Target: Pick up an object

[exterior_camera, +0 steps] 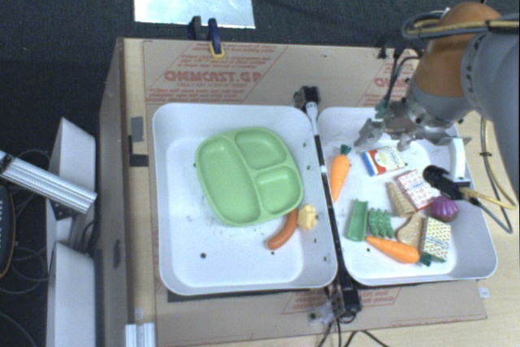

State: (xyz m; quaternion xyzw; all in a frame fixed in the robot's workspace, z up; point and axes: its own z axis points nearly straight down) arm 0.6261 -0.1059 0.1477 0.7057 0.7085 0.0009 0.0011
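Seemingly open end effector (387,132) above right bin (486,256)

bench (244,73): brown printed board | on it: left bin (175,199), right bin (479,244)

Glossy white plastic bins (244,276), matt green plastic tray (248,175), brown printed cardboard base (219,73), dark rough carpet (57,12)

Green divided plate (248,175) lay in left bin (175,199), well left of pincer | brown sausage (283,232) and yellow piece (307,216) beside plate's near edge, lower left of pincer | blue clamp (214,36) on bench's far edge, upper left of pincer
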